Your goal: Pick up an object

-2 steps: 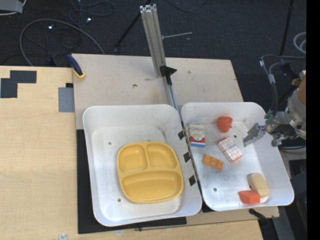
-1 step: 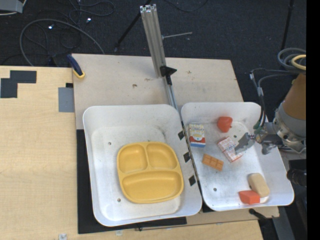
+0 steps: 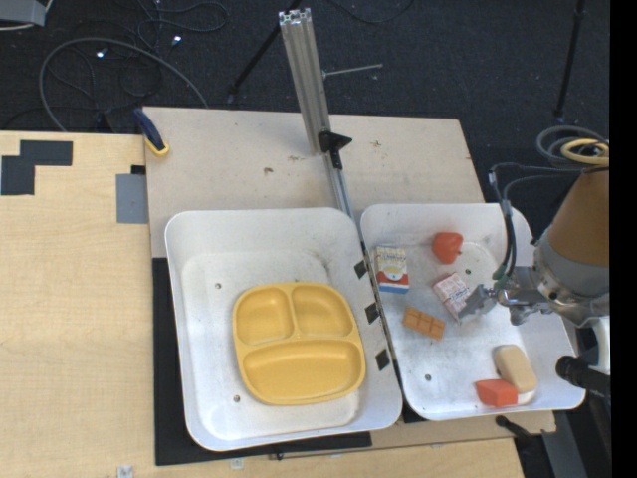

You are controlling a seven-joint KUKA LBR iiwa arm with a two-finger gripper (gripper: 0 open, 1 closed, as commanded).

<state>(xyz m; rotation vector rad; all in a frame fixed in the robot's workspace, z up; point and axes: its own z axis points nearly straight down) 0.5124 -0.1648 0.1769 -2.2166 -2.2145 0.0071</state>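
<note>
A grey arm with an orange band reaches in from the right, its gripper (image 3: 482, 301) low inside the right bin (image 3: 428, 386). Its fingers (image 3: 472, 307) press against a small pink-and-white packet (image 3: 451, 291); whether they grip it I cannot tell. Nearby lie a small carton (image 3: 391, 268), a red piece (image 3: 447, 245) and a brown block (image 3: 423, 323). A tan piece (image 3: 516, 366) and a red block (image 3: 495, 393) crowd the near right corner. The left bin (image 3: 199, 267) holds a yellow divided tray (image 3: 297, 343), with bare floor around it.

Both bins (image 3: 199, 257) are white. A yellow tray (image 3: 297, 343) lies in one. The other holds red (image 3: 447, 246), orange-brown (image 3: 423, 323) and tan (image 3: 516, 367) pieces.
</note>
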